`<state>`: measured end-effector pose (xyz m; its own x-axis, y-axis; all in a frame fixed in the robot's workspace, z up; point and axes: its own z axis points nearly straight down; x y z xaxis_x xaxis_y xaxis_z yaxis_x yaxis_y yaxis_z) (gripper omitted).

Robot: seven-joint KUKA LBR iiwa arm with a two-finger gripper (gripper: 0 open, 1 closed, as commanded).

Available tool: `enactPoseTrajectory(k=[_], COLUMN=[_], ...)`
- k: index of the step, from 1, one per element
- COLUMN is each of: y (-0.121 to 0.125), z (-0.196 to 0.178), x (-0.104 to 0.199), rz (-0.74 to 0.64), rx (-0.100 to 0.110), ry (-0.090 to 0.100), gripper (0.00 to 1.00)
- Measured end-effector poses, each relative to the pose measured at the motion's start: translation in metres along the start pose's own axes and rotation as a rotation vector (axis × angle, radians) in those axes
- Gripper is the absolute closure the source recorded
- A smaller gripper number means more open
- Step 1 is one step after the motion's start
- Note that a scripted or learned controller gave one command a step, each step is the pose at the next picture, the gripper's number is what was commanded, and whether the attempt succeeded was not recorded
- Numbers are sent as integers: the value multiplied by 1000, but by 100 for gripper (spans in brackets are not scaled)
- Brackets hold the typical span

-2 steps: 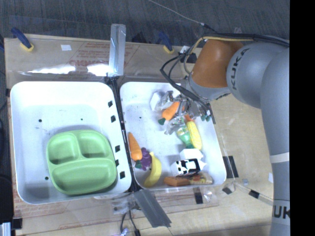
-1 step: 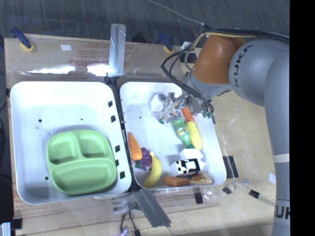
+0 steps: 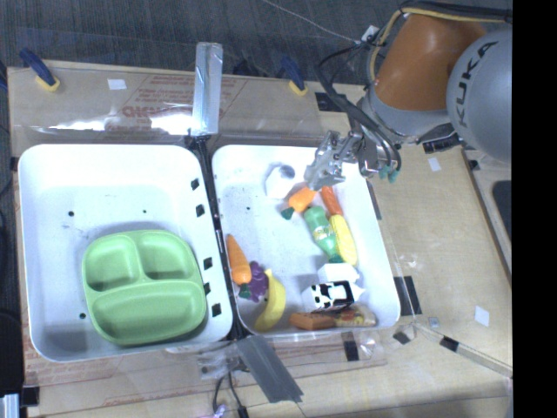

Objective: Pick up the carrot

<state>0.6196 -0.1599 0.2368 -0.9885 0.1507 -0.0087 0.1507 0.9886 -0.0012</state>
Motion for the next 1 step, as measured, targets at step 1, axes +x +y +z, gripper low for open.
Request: enactPoseTrajectory(k=[1], y=[0], z=[2], x=[1], rz=[-1], rx=[-1], ry=[5], gripper=[0])
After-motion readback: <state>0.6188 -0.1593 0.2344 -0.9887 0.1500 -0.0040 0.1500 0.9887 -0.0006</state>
